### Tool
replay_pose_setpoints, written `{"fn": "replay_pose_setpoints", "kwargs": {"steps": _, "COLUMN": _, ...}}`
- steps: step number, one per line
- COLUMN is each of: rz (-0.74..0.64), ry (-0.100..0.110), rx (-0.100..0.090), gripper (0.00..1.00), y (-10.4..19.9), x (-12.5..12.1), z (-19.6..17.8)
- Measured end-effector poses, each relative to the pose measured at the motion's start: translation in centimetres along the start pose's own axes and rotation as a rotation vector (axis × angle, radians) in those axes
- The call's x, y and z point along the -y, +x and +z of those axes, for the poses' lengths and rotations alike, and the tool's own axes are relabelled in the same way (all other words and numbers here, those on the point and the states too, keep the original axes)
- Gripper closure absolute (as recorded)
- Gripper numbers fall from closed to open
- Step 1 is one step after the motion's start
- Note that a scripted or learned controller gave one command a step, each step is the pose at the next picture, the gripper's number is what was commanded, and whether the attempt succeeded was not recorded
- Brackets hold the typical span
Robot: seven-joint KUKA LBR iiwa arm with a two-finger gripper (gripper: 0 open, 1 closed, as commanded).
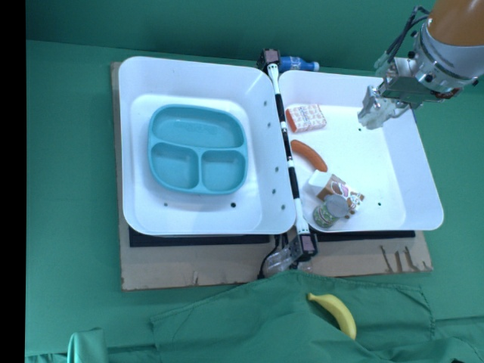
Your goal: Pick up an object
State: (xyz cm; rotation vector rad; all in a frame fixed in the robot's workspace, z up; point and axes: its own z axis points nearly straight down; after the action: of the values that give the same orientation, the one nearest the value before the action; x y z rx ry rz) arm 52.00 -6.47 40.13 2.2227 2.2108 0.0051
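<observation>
The end effector (373, 117) hangs over the far right part of the right bin (412, 172), above bare white floor, and nothing is between its tips; whether it is spread or closed I cannot tell from this slanted view. Four candidates lie in that bin, all toward its left side: an orange-and-white packet (305, 117) near the divider, a sausage (308, 155) just below it and lying at a slant, a small carton (337, 188) tipped on its side, and a can (329, 212) touching that carton at the near edge. The left bin (136, 89) carries only a teal divided plate (198, 148), a poor choice for 2 narrow fingers. In my judgement the step in hand is choosing and approaching a target, with the lift itself not yet begun. The packet is the nearest item and sits apart from its neighbours, so it looks like the cleanest pick: travel left at height, stop directly over its middle, turn the wrist so the fingers close across its shorter side, then descend straight. The sausage would be a fair second option, gripped across its width, though it may roll. The can and carton touch, so a descent there risks nudging one into the other.
</observation>
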Motion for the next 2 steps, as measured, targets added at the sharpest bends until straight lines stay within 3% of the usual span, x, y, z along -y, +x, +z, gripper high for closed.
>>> {"fn": "replay_pose_setpoints", "kwargs": {"steps": 1, "rz": -0.001, "ry": 0.002, "rx": -0.001, "gripper": 0.00, "y": 0.1, "x": 0.0, "z": 0.1}}
{"fn": "replay_pose_setpoints", "kwargs": {"steps": 2, "rz": 0.001, "ry": -0.004, "rx": 0.000, "gripper": 1.00, "y": 0.0, "x": -0.1, "z": -1.2}}
